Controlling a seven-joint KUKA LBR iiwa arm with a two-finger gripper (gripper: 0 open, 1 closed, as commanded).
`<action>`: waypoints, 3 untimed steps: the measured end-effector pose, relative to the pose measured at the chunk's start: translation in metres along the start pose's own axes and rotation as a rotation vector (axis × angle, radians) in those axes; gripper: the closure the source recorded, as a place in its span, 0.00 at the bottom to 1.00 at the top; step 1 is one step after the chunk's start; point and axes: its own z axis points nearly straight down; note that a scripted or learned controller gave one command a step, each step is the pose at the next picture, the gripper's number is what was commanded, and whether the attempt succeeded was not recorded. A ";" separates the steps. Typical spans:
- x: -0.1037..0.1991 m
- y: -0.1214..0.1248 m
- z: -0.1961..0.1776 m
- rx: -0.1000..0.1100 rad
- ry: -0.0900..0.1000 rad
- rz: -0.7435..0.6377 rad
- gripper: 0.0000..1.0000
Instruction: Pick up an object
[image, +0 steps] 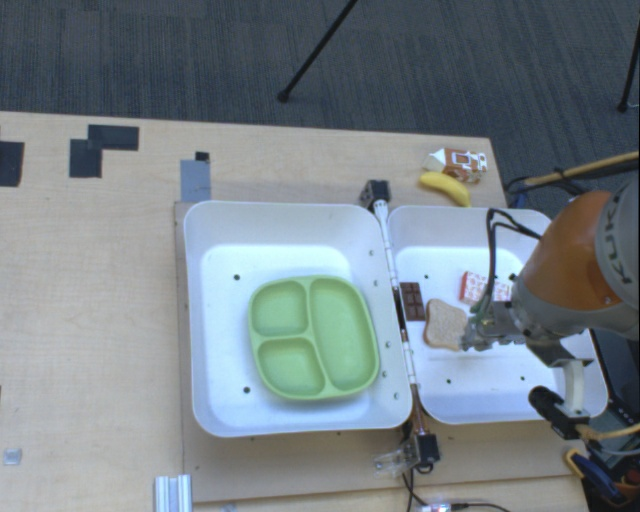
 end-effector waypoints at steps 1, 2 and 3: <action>0.000 0.000 0.000 0.000 0.000 0.000 0.00; 0.017 -0.006 0.032 0.014 -0.001 0.009 0.00; 0.017 -0.004 0.021 0.008 -0.001 0.006 1.00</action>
